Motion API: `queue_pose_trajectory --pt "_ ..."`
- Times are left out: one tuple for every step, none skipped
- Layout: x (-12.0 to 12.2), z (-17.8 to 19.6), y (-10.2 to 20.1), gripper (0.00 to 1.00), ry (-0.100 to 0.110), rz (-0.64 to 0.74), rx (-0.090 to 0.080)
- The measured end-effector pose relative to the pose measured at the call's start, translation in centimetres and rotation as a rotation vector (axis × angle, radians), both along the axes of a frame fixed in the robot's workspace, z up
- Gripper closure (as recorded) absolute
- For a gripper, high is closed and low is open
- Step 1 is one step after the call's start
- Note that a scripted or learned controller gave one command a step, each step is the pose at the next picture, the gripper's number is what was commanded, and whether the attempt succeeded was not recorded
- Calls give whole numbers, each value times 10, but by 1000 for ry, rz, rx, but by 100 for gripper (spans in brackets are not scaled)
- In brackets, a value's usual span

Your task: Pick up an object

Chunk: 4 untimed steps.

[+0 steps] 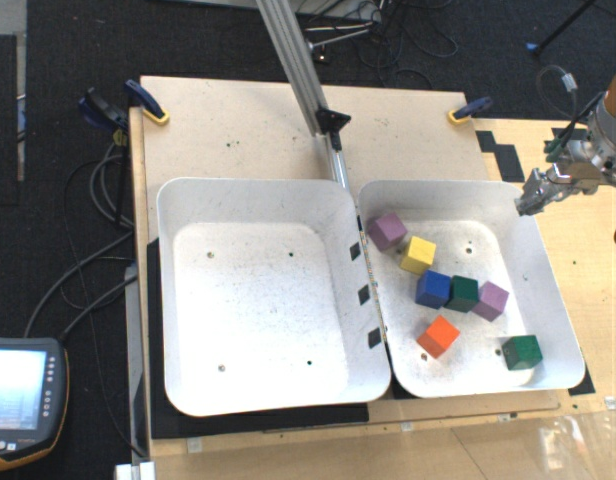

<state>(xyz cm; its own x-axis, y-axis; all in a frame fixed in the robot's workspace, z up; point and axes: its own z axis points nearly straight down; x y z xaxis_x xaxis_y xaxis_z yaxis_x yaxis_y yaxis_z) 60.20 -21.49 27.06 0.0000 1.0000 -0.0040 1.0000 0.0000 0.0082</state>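
Note:
Several small cubes lie in the right bin [548, 278]: a purple cube [388, 231], a yellow cube [419, 254], a blue cube [434, 289], a dark green cube [463, 293], a second purple cube [492, 300], an orange cube [438, 336] and a green cube [522, 352]. My gripper [537, 197] hangs at the right bin's upper right corner, above its rim and well away from the cubes. Nothing shows between its fingers.
The left bin [178, 268] sits beside the right one on a tan board. A slanted metal pole [293, 53] crosses the back and ends between the bins. Clamps [148, 103] sit at the board's rear corners. A pendant screen [23, 398] lies at the lower left.

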Motion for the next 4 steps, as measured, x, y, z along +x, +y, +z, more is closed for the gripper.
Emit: queue_pose_trajectory --pt "-4 4 57 100 7 8 5" --pt "-6 -12 118 100 10 9 6" --pt "-13 -9 170 100 9 8 6" --pt "-20 -12 219 100 10 8 6"
